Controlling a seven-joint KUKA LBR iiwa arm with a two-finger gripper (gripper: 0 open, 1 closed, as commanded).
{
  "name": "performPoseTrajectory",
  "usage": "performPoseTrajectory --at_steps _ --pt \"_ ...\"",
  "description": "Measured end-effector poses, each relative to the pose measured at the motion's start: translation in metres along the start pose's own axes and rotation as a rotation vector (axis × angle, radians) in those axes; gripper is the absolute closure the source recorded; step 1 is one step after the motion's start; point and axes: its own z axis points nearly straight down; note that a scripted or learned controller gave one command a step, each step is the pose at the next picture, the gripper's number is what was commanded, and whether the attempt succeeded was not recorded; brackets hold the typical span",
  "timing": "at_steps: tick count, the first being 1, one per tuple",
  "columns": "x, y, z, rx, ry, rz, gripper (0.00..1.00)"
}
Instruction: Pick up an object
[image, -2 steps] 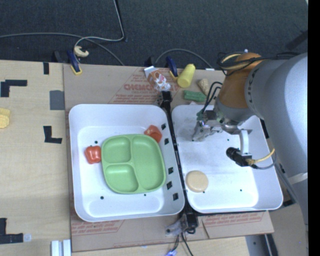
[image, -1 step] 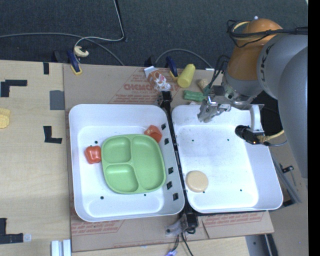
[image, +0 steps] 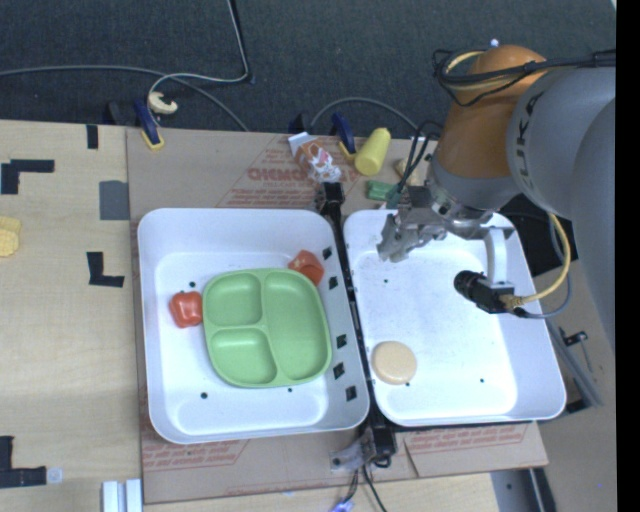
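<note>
A pale round disc (image: 393, 362), cookie-like, lies low in the right bin (image: 520, 395), near that bin's left wall and nearest the camera of all the loose items. The end effector (image: 398, 240) hangs at the far left corner of the same bin, well apart from the disc; whether it is wide or narrow cannot be told at this slant, and nothing shows in its grasp. In the left bin (image: 160, 240), a green divided plate (image: 268, 326) sits in the middle, with one red piece (image: 186, 308) touching its left edge and another (image: 308, 266) at its upper right corner. A yellow object (image: 372, 151) rests on the bench (image: 60, 300) beyond the bins. The disc looks light, stiff and smooth, likely a plastic toy; its low profile probably calls for a pinch across the rim from above, and the curved edge could slip.
</note>
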Motion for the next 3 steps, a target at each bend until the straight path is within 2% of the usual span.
performPoseTrajectory --at_steps 1,2,3 --pt "0.0 0.0 0.0 0.001 0.0 0.001 0.0" --pt "-0.049 -0.001 0.046 0.001 -0.001 0.003 0.0" --pt "-0.065 -0.003 0.124 0.004 -0.001 0.003 0.0"
